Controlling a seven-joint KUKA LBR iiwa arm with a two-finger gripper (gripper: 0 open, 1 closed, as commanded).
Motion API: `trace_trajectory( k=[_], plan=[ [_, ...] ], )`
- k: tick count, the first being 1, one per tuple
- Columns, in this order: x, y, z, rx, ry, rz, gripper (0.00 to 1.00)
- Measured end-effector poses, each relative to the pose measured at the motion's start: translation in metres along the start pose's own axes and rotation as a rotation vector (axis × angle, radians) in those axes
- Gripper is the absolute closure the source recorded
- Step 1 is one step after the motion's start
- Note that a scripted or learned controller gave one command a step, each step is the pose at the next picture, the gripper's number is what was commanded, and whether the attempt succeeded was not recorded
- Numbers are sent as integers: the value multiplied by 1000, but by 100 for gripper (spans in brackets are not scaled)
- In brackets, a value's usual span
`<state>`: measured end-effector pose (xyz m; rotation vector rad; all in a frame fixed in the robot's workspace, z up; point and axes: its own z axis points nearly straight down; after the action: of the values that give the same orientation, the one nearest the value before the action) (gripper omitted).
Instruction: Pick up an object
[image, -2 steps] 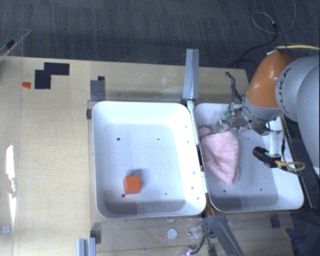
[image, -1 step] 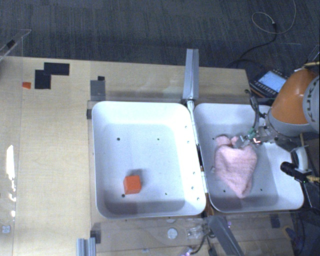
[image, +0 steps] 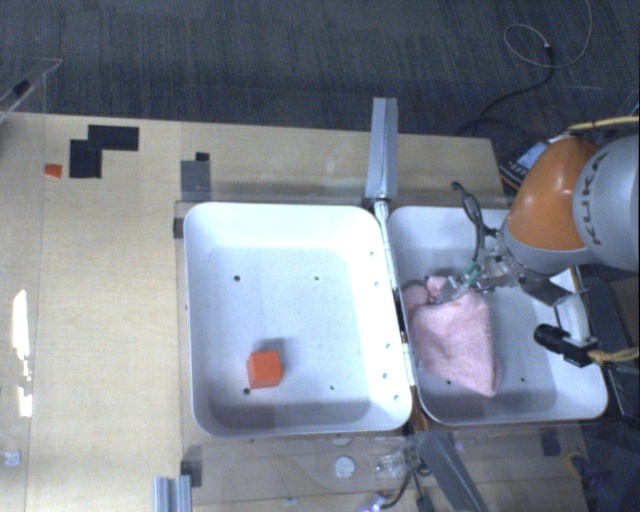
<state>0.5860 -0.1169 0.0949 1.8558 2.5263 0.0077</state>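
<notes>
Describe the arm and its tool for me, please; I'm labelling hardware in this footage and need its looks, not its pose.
The arm is a rounded grey casing with a glossy orange band above the wrist. From there a darker grey neck narrows to the tool, a small metallic assembly with greenish bits, too blurred to detail further. A thin dark cable loops up beside it. No markings are legible.

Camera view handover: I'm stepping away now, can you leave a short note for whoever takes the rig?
Gripper: down in the right bin, at the top edge of the pink cloth; grasp not confirmed.
Pink cloth: lying on the right bin's floor, left side.
Orange block: left bin, lower left, untouched.
Done: arm reached the cloth.
Left: secure a grasp, lift an object.
</notes>
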Motion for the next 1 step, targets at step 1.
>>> trace_trajectory(
  k=[1],
  plan=[
    [20,34,4,-7,-3,-21,0]
  ],
)
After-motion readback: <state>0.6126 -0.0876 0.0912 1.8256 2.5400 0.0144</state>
